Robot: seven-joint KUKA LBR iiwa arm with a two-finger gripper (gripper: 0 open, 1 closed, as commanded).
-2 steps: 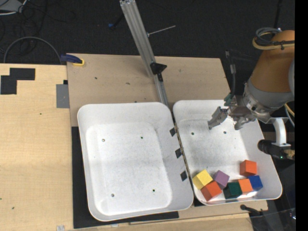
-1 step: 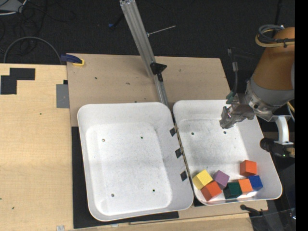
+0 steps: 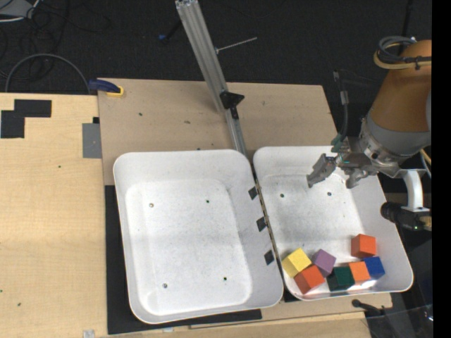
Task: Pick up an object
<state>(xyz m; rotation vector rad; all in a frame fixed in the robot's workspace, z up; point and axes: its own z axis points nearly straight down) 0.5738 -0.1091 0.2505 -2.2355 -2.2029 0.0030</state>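
Several coloured blocks lie clustered at the front of the right bin: a yellow block, a purple block, a red-orange block, a green block, an orange block, a blue block and a red block. My gripper hovers over the bin's back half, well behind the blocks. Its fingers are spread open and nothing sits between them.
The left bin sits beside the right one, with black clips along the shared rim. A slanted aluminium rail rises behind the bins. A blue clamp lies at the bench's back left.
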